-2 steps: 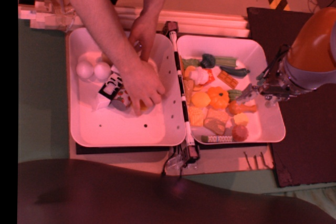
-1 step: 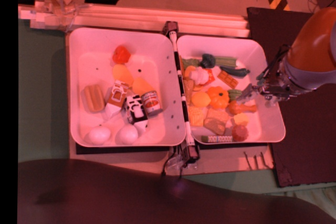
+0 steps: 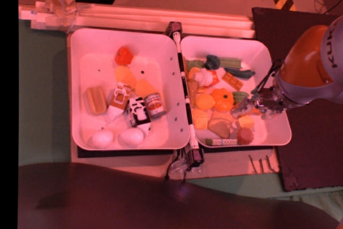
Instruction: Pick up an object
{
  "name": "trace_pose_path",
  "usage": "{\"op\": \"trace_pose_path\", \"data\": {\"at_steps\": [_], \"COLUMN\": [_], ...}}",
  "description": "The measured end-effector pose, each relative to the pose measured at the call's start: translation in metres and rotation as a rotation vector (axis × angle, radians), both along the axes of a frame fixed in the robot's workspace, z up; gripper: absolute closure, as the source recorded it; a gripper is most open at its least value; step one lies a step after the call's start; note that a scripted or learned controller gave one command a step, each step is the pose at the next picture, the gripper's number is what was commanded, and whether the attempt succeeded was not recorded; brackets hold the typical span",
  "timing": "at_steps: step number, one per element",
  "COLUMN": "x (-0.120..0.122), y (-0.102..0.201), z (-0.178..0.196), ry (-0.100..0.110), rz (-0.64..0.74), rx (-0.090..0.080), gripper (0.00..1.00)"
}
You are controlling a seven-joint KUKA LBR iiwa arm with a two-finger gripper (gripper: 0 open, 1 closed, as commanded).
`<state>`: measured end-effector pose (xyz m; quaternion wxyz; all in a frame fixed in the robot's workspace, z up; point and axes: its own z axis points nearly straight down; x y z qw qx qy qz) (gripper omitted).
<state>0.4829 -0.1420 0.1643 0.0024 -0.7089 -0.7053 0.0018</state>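
My gripper (image 3: 247, 106) is low over the right side of the right bin (image 3: 278, 134), reaching in from the right under the grey and orange arm (image 3: 311, 69). It hovers next to a small green piece (image 3: 239, 96) and above a yellow cube (image 3: 246, 122). Just left of it sits an orange pumpkin (image 3: 221, 99). Nothing can be seen held in it. The same bin has a broccoli (image 3: 211, 61), a bread slice (image 3: 220, 127), a red round piece (image 3: 245, 135) and several other toy foods.
The left bin (image 3: 80, 61) holds a red pepper (image 3: 124, 54), a can (image 3: 155, 104), a black-and-white carton (image 3: 138, 111), an orange carton (image 3: 118, 99), a bun (image 3: 95, 99) and two eggs (image 3: 102, 138). A divider rail (image 3: 184, 88) runs between the bins.
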Motion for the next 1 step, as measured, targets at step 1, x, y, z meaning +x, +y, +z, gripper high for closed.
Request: {"op": "trace_pose_path", "data": {"at_steps": [1], "x": [0.0047], "y": [-0.0002], "z": [-0.0564], "ry": [-0.011], "rz": [0.002], "rx": [0.001], "gripper": [0.00]}}
